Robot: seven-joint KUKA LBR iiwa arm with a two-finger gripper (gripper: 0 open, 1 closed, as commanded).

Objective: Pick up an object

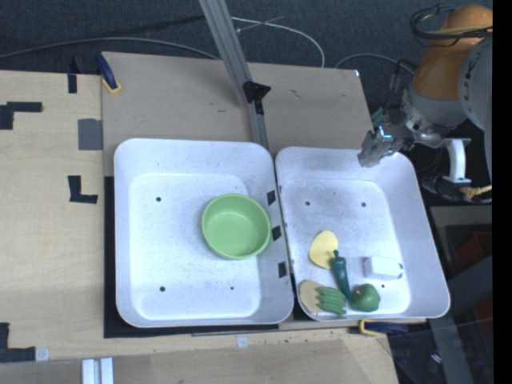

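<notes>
Clearly nothing picked up yet. Green bowl [235,226] sitting in left bin [136,214]; yellow piece [322,247], green toys [346,286] and white block [382,267] clustered at near corner of right bin [416,214], untouched. Gripper [373,152] poised over far right rim, arm [448,70] angled in from right.

Dark carpet-like floor [160,6], plywood bench [48,190], slanted metal pole [228,42]
</notes>
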